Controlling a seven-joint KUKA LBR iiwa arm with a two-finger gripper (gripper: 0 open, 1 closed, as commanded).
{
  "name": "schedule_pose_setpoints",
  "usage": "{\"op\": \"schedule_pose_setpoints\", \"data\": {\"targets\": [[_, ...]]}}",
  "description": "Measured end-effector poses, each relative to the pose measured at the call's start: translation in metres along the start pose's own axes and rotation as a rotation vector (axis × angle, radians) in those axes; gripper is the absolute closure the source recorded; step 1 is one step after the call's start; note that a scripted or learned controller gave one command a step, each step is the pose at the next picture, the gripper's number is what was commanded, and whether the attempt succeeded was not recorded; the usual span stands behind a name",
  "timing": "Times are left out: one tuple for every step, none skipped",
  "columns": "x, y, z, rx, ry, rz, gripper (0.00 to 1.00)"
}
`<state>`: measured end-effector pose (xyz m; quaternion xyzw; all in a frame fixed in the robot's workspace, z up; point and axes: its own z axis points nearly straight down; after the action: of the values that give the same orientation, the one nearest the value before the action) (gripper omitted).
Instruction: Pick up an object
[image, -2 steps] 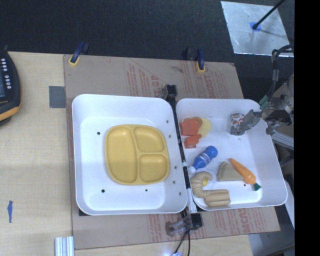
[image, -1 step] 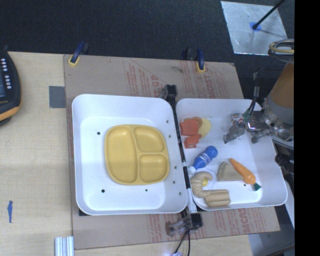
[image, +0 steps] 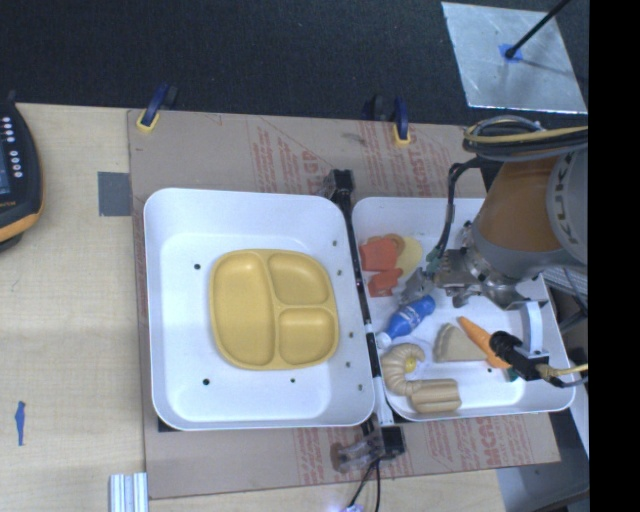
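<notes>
The right white bin (image: 540, 400) holds several small items. A blue bottle (image: 408, 320) lies near the bin's middle left. Behind it are a red piece (image: 379, 252) and a yellow piece (image: 411, 250). A tan croissant (image: 403, 362) and a beige roll (image: 433, 395) lie at the front. An orange carrot (image: 477, 336) rests beside a tan wedge (image: 453, 345). My gripper (image: 424, 288) hangs low over the bin, just above the top end of the blue bottle. The arm's wrist covers the bin's back right part.
The left white bin (image: 175, 300) holds a yellow divided plate (image: 273, 306). A black latch (image: 342, 183) sits between the bins at the back. Blue and yellow clamps (image: 400, 122) pin the cardboard mat. A control pendant (image: 12, 170) lies at the far left.
</notes>
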<state>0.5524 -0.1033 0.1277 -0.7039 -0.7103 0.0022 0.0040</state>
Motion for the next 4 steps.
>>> {"op": "schedule_pose_setpoints", "data": {"targets": [[0.032,0.067,-0.069,-0.016,-0.003,0.0,0.0],[0.01,0.044,0.018,-0.011,-0.003,0.004,0.0],[0.001,0.107,0.004,-0.013,-0.004,0.002,0.0],[-0.017,-0.02,0.018,-0.004,-0.003,0.009,0.0]]}}
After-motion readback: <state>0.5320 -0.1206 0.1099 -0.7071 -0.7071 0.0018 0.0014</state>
